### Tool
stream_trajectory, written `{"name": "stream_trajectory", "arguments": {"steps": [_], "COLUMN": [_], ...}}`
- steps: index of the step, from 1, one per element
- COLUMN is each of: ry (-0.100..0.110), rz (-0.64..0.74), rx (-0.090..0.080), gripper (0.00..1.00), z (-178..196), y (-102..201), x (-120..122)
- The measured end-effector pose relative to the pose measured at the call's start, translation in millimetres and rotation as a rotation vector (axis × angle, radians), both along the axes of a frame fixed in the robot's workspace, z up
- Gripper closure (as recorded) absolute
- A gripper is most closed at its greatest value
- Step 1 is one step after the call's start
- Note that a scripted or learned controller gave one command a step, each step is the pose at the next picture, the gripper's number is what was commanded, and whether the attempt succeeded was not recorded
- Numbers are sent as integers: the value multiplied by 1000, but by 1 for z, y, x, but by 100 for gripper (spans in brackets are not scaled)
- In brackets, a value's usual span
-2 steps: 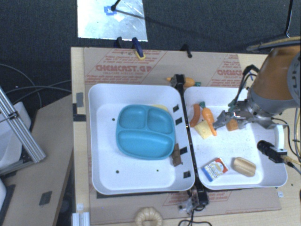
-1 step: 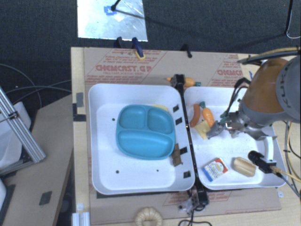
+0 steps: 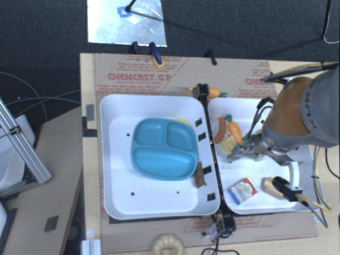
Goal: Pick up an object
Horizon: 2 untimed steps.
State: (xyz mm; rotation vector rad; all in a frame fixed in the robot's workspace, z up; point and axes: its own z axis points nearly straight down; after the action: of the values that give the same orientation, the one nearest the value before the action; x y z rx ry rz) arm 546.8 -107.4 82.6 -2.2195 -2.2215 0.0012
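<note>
Gripper [image 3: 235, 152] seen low in right bin [image 3: 255, 171], tip blurred, spread not discernible. Carrot [image 3: 235, 132] at 12 o'clock, pale yellow piece [image 3: 227, 144] partly hidden; packet [image 3: 243, 190] at 6 o'clock.

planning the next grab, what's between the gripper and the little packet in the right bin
Nothing: in the camera view, only bare white floor of the right bin separates the gripper from the packet.
</note>
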Motion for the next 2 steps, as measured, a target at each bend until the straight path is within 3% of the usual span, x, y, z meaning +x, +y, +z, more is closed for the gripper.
{"name": "stream_trajectory", "arguments": {"steps": [1,2], "ry": [-4,-7], "rz": [-1,3], "rx": [0,-1], "gripper": [100,100], "z": [12,55], "y": [0,0], "x": [1,3]}}
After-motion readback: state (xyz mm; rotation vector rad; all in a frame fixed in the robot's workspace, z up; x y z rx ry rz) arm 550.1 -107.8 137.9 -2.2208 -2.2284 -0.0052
